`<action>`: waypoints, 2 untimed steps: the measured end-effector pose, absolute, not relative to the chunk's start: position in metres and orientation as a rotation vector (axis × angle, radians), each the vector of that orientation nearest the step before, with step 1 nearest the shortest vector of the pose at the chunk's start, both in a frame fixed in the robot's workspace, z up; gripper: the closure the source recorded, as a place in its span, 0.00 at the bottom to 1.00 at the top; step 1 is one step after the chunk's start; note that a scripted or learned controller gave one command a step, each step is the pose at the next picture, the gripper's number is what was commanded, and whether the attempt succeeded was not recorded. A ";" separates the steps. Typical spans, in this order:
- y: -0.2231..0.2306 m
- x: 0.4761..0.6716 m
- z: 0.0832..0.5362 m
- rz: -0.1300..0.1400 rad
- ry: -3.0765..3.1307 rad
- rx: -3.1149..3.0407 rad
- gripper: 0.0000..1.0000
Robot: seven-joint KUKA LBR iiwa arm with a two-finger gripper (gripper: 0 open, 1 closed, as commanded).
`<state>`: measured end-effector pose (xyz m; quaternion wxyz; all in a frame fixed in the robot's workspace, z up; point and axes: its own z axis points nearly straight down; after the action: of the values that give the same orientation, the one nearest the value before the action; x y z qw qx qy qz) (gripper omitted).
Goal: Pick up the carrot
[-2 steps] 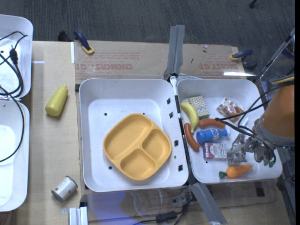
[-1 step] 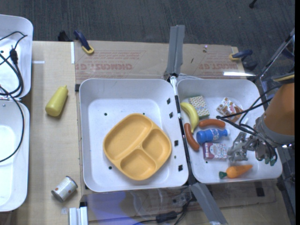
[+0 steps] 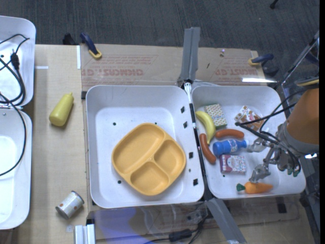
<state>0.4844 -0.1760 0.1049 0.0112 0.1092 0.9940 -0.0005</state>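
Note:
The carrot [image 3: 258, 188], orange with a green stub at its left end, lies flat near the front wall of the right bin [image 3: 292, 189]. My gripper [image 3: 257, 159] hangs just above and behind it, reaching in from the right. Its two metal fingers are spread, one finger [image 3: 260, 173] close over the carrot and the other further back. The gripper is open and only bare bin floor shows between the fingers. The carrot is not held.
The right bin also holds a pink carton [image 3: 233, 163], a blue bottle [image 3: 228, 147], two sausages [image 3: 207, 148], a banana [image 3: 205, 123] and other packets. A yellow divided plate [image 3: 148, 159] lies in the left bin. A mustard bottle [image 3: 61, 109] and a can [image 3: 69, 204] lie on the bench.

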 end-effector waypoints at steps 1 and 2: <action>-0.148 0.483 0.095 0.001 3.051 0.670 0.00; -0.108 0.487 0.098 -0.004 3.099 0.267 0.00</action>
<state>0.4865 -0.1080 0.0978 0.0154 0.0858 0.9962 -0.0014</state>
